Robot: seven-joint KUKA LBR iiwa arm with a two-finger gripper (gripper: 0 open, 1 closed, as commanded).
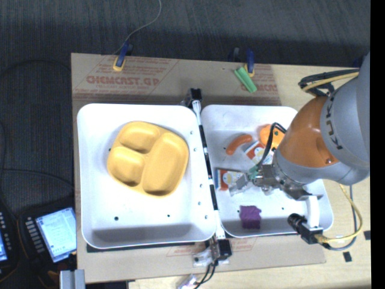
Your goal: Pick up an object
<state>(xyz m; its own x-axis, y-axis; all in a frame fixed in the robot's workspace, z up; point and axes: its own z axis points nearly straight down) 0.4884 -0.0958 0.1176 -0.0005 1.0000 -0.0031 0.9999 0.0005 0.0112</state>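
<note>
Arm low in right bin (313,212) — reach step. Gripper (243,182) beside small white-orange packet (224,178); whether spread or pinching, cannot tell. Next — secure grip, lift straight. Purple block (250,217) near.

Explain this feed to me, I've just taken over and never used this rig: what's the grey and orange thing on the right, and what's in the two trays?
You are looking down at a slant from one fixed camera over a bench. The grey and orange shape is a robot arm reaching in from the right. Its claw sits low over the right white bin, among small items; I cannot tell whether it holds anything. That bin has a purple block, an orange sausage-shaped piece and a small orange and white item beside the claw. The left white bin holds one large yellow lumpy object. A green clip lies on the board behind the bins.
</note>
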